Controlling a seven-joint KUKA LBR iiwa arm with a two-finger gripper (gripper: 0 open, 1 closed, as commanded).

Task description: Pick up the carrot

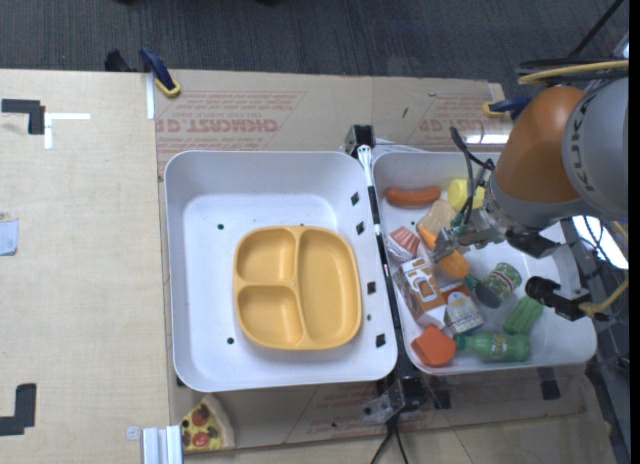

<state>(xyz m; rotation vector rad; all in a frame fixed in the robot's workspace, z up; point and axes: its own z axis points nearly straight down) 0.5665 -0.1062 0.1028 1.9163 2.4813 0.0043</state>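
Observation:
The carrot [452,264] is an orange piece lying in the right bin [560,357], among several toy foods. Its thick end shows just below my gripper [452,243], and a narrow orange tip pokes out on the gripper's left. My gripper is low in the bin, right over the carrot's middle, and hides that part. Behind it, the grey arm with its orange band [540,147] comes in from the right.
Crowded round the carrot are a red sausage [412,194], a yellow lemon [458,192], a tin can [501,280], a green bottle [496,347], a green cucumber [522,315], a red piece [433,348] and small packets. The left bin [190,252] holds a yellow divided plate [297,287].

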